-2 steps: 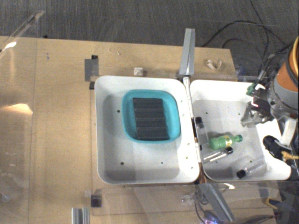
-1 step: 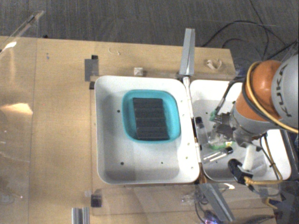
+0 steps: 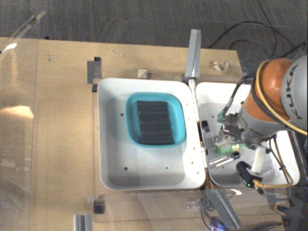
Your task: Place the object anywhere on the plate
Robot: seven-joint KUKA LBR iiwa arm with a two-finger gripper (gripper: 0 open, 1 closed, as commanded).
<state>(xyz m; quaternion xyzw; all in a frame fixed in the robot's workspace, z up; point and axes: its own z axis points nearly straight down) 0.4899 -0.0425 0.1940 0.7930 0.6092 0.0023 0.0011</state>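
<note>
Bench (image 3: 53, 129) first: you have one wooden top carrying two white bins side by side, so pick and place stay in separate trays. Arm (image 3: 281, 97), grey with its orange band, hangs over the right bin (image 3: 211, 174), and its bulk covers the wrist, so you cannot tell how the gripper (image 3: 230, 137) stands or whether it has hold of anything.

Left bin (image 3: 113, 170) lies well away from the gripper, across the shared wall. It holds one teal plate (image 3: 180, 117) with a dark ribbed insert (image 3: 155, 123), set near the bin's middle, probably to give a wide target for a drop.

Under and just beside the gripper you see small clutter: one green piece (image 3: 222, 149), likely the object, lying on the right bin's floor; one pale rod (image 3: 220, 161) just below it; one small dark bit (image 3: 204, 125) nearer the dividing wall. The green piece is not on the plate, so by my reading the pick is the step in hand and the carry across is not yet done. Being small and close to the rod, it may slip or get nudged aside.
</note>
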